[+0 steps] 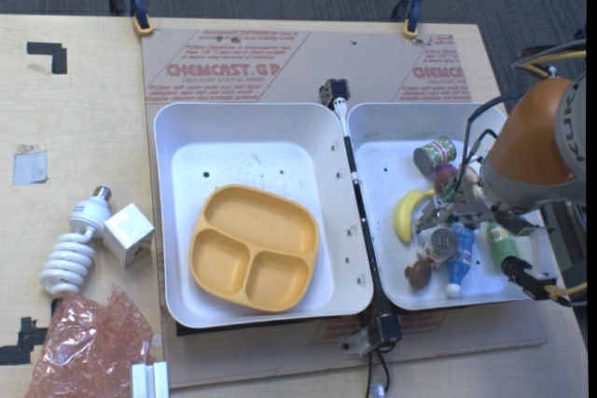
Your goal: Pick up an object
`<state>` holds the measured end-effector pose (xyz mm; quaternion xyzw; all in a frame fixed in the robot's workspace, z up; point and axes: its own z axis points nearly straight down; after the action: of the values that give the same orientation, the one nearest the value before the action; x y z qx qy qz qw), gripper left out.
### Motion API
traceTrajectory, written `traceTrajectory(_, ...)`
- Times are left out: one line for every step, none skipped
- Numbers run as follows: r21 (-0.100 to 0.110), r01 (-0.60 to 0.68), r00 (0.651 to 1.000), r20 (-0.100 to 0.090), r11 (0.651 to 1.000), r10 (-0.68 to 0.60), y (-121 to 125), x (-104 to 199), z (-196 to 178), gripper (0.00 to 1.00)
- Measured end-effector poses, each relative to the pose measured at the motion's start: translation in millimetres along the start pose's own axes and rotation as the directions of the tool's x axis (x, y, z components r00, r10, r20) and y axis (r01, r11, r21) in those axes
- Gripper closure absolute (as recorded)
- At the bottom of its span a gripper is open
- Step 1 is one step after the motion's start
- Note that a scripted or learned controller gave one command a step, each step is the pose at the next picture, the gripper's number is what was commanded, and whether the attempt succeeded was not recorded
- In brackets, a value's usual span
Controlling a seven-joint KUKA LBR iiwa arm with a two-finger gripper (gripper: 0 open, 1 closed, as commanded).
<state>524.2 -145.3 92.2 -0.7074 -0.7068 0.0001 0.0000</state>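
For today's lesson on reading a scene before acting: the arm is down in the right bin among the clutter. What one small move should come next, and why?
Probably a short straight lift to test the grasp. The gripper sits low in the right bin, crowded by the banana, a green can and a blue bottle. Whether anything is between its fingers cannot be seen, so rising a little would show it.
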Motion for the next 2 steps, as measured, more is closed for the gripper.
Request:
traceTrajectory(-0.003, -0.001, 1.0, 0.001, 1.0, 0.001, 1.2, -0.5, -10.1, 1.0)
traceTrajectory(-0.002, -0.001, 1.0, 0.001, 1.0, 0.001, 1.1, -0.5, -10.0, 0.0)
